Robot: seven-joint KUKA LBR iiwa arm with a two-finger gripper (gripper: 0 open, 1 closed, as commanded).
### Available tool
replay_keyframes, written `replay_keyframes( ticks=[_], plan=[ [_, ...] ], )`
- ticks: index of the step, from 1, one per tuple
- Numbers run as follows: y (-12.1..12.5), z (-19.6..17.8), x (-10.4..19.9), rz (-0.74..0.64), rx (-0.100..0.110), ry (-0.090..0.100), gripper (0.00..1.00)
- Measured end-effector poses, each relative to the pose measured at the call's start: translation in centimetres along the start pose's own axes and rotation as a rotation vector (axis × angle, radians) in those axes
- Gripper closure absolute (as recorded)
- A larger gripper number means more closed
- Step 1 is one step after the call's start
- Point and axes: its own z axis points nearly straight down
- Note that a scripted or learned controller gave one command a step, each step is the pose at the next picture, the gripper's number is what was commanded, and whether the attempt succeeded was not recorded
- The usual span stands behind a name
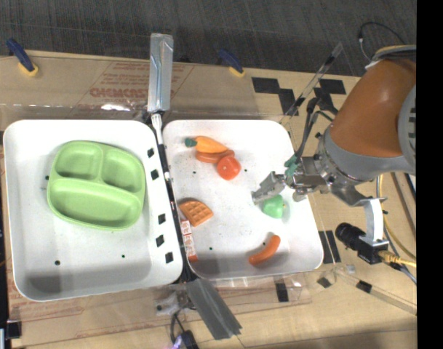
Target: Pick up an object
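Carrot point(209, 148) — long axis left-right

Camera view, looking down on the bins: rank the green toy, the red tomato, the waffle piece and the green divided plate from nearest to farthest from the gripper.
From the gripper:
1. Green toy, just below it in the right bin.
2. Red tomato, up and to the left, same bin.
3. Waffle piece, by the right bin's left wall.
4. Green divided plate, in the left bin.
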Motion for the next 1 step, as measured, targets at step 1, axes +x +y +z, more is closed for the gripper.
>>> replay_keyframes(
  ticks=[1],
  plan=[
    [7.17,12.36,-1.24,0.036,0.006,0.001,0.0]
  ],
)
